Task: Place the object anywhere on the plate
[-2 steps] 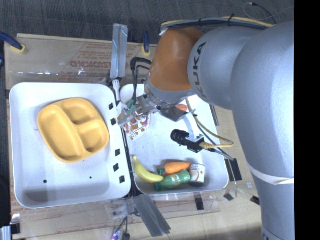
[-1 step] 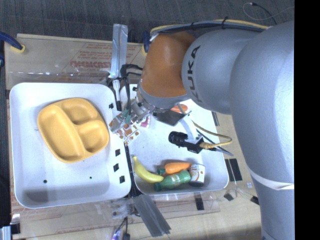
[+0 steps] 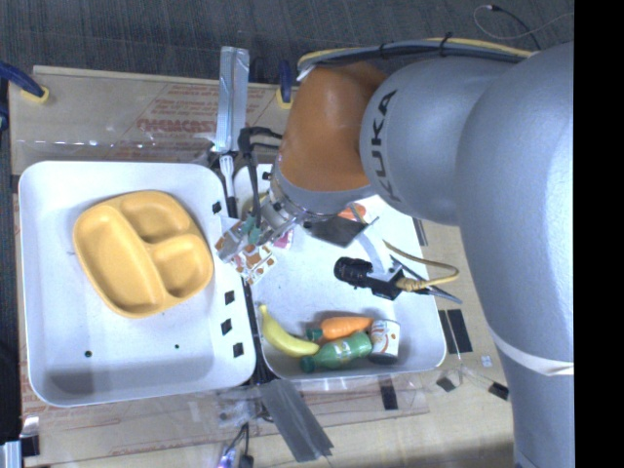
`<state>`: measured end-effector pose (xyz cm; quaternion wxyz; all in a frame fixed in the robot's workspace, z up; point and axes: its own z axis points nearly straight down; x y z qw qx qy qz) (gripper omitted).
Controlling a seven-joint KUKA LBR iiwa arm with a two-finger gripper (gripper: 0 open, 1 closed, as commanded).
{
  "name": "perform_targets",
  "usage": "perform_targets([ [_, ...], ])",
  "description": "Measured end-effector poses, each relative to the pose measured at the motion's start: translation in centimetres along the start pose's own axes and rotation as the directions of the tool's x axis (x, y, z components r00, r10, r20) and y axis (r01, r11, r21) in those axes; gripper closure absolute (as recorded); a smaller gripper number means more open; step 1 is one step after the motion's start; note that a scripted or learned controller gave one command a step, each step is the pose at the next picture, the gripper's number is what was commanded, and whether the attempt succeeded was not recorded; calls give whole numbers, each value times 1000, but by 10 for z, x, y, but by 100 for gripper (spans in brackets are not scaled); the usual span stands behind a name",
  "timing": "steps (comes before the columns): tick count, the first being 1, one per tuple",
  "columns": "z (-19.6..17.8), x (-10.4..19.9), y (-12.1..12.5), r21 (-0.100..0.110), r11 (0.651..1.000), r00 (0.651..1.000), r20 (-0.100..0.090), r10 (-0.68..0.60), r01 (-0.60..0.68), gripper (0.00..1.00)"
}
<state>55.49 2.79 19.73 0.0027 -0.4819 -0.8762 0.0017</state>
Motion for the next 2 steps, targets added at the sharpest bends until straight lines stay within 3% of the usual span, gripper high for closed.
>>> perform_targets([
  [1, 0, 0, 0, 0, 1000, 1000, 0, 0, 0, 0],
  [2, -55, -26, -12, -5, 993, 993, 3, 119, -119, 0],
])
